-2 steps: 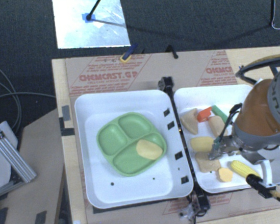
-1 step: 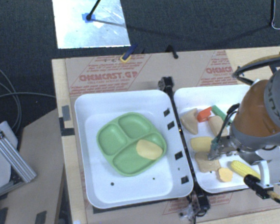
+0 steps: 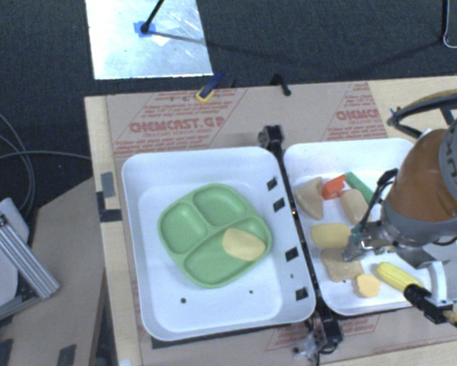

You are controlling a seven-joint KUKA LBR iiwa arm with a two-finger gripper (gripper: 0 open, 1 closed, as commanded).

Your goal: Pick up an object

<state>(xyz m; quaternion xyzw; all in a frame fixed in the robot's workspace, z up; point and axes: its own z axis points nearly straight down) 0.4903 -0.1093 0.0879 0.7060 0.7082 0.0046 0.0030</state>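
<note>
The right bin [image 3: 336, 300] holds several toy foods: a tan wedge [image 3: 310, 198], an orange-red piece [image 3: 334, 185], a green stick [image 3: 360, 185], a tan cylinder [image 3: 353, 205], a yellow lump [image 3: 330, 235], a tan piece [image 3: 339, 268], a small yellow-orange piece [image 3: 369, 286] and a corn cob [image 3: 396, 275]. My gripper [image 3: 355, 248] is down in this bin, just right of the yellow lump and above the tan piece. The arm's bulk hides the bin's right side.
The left bin [image 3: 156, 306] carries a green divided plate [image 3: 193, 230] with a pale yellow piece [image 3: 244, 243] in its lower right section. A black hinge strip [image 3: 289, 212] runs between the bins. Cables lie near the front edge.
</note>
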